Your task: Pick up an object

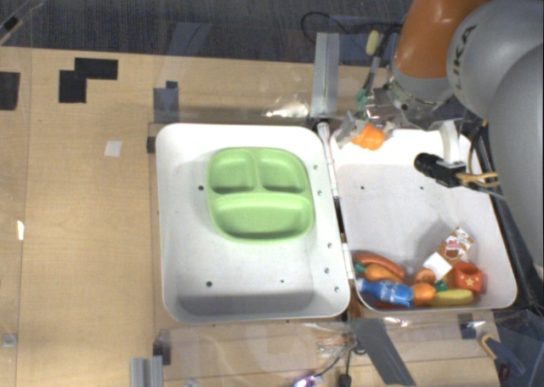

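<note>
My gripper point(367, 126) hangs over the back left corner of the right bin point(399, 207), below the orange band of the arm. A small orange object point(370, 138) sits between its fingertips, and the fingers look shut on it. Several toy foods lie heaped along the right bin's front edge: an orange-red piece point(381, 266), a blue piece point(388, 293), a red tomato-like piece point(467, 278), a yellow piece point(455, 296) and a small white and red packet point(457, 245).
A green divided plate point(257, 192) lies in the left bin point(183, 232). The wall between the bins point(333, 207) runs just left of the gripper. A black part with a yellow cable point(438, 168) juts from the arm over the right bin's back right.
</note>
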Controlling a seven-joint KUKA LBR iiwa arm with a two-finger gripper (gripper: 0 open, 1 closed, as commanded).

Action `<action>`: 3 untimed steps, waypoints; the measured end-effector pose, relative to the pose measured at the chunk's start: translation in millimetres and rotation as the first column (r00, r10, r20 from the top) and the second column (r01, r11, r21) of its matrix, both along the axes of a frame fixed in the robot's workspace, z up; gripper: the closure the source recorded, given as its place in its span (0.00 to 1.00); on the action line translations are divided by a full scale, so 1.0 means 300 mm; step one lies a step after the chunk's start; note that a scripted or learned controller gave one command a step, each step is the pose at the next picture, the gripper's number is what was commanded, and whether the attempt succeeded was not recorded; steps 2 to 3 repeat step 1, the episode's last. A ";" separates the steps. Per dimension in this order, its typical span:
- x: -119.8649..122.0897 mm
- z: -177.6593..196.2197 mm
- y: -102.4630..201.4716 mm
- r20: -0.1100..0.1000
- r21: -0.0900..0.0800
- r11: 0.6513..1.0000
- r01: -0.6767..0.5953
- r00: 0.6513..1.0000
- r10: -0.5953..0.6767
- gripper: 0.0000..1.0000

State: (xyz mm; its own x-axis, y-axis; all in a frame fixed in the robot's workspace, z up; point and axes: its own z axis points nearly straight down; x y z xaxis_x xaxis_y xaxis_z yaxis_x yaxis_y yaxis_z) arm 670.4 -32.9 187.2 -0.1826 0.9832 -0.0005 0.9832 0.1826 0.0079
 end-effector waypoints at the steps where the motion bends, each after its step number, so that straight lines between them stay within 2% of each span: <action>1: 0.005 0.039 0.005 0.005 0.000 1.000 -0.005 1.000 0.005 1.00; 3: 0.005 0.039 0.005 0.005 0.000 1.000 -0.005 1.000 0.005 1.00</action>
